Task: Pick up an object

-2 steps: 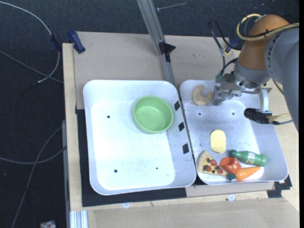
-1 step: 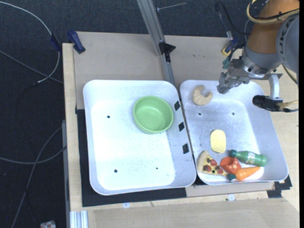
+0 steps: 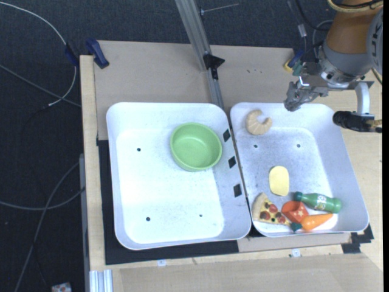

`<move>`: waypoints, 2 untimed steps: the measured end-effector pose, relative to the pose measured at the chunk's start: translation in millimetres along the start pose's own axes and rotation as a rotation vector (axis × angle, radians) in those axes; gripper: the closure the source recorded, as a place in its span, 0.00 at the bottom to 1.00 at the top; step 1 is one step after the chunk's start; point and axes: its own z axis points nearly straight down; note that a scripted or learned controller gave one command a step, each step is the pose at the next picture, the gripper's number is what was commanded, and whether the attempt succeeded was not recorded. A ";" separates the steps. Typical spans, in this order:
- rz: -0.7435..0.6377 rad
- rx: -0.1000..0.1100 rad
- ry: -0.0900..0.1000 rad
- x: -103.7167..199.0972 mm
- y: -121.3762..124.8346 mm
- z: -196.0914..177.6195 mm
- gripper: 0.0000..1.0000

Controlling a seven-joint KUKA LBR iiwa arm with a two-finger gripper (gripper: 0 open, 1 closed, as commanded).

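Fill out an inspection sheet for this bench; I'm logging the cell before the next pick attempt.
Surface: tan bench bearing two white bins, left bin and right bin, side by side.
Job's things: in the right bin, a croissant at the far end, a yellow piece mid-bin, and a pizza slice, tomato, green bottle and carrot bunched at the near edge.
Clutter: green bowl in the left bin.
Grippers: claw over the right bin's far rim, nothing between its fingers.
Cables: thin wires on the dark floor at left.
Surroundings: metal bar slanting over the bench; blue clamp at its far left corner.
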 end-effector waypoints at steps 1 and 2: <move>0.000 -0.001 -0.001 0.6 1.7 -56.9 1.00; -0.003 0.016 0.006 50.5 -19.6 -62.7 1.00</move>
